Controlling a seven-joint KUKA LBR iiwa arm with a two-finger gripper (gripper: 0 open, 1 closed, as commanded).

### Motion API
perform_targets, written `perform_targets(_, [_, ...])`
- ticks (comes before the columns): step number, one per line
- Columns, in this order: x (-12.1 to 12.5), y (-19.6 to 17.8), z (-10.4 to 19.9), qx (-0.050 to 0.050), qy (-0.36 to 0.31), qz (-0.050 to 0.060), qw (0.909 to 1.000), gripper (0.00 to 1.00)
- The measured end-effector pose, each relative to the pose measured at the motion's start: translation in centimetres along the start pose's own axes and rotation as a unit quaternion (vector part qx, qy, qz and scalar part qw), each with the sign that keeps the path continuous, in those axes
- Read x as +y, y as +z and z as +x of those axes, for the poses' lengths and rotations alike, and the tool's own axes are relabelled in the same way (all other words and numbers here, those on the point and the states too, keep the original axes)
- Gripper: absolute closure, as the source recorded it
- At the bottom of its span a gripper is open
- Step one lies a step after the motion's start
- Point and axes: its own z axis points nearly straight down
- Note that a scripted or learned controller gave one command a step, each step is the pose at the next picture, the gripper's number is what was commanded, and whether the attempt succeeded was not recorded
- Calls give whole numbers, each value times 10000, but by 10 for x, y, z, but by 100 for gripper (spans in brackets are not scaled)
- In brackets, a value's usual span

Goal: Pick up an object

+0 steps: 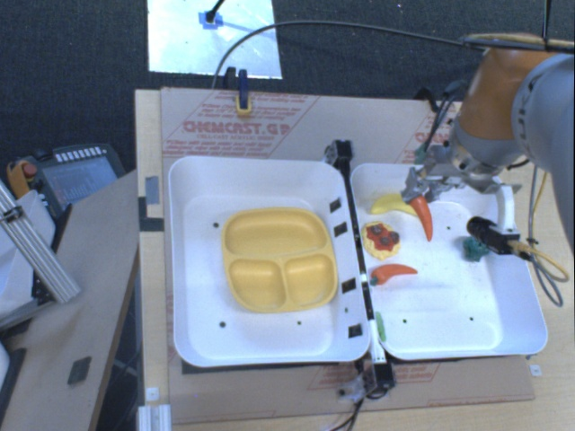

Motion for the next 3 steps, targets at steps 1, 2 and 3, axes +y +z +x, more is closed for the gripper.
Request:
perform_targets(1, [-3,-62,4,-1,-2,-3,10000,100])
perform_targets(2, [-2,-86,4,0,-1,9,10000,100])
perform_targets(3, [-1,-77,53,11,-23,27,10000,100])
